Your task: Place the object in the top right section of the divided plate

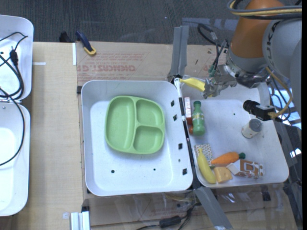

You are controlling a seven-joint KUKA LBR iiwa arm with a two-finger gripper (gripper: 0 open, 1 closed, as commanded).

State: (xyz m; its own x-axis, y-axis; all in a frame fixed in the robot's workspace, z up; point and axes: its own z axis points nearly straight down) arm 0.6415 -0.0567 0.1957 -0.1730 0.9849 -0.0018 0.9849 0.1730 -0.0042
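Observation:
The green divided plate (135, 124) lies in the left white bin (96, 171). It has one long section on the left and two smaller ones on the right; its top right section (149, 113) holds nothing. My gripper (207, 86) hangs over the far left corner of the right bin (268, 176), right of and beyond the plate. It is shut on a small yellow banana-shaped object (193, 83), which sticks out to the left above the bins' shared rim.
In the right bin a green bottle (197, 120) stands by the left wall with a red-and-white item (187, 110) beside it. A banana (206, 166), a carrot (225, 158), a small carton (250, 168) and a grey cup (251, 128) lie nearer the front.

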